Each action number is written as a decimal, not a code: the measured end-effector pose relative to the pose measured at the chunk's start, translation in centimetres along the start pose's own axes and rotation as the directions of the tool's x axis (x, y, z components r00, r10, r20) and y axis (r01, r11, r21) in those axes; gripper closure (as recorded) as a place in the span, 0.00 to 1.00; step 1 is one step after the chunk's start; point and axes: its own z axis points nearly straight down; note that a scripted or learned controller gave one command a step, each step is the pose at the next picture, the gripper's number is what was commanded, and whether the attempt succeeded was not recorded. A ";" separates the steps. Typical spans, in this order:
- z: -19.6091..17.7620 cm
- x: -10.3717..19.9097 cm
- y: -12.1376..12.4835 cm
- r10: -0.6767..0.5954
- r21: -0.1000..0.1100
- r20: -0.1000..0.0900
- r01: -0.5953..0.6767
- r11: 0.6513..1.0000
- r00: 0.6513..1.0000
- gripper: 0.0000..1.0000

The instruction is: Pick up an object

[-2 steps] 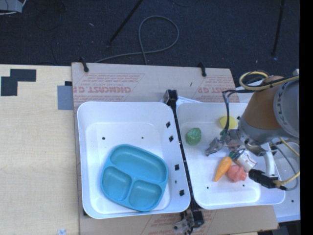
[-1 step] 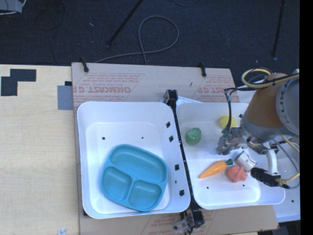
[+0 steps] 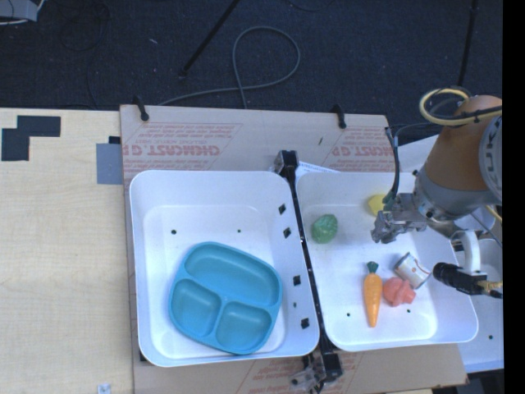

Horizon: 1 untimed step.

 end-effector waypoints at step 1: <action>-5.2 -0.1 0.0 0.000 0.000 0.000 0.000 1.000 1.000 1.00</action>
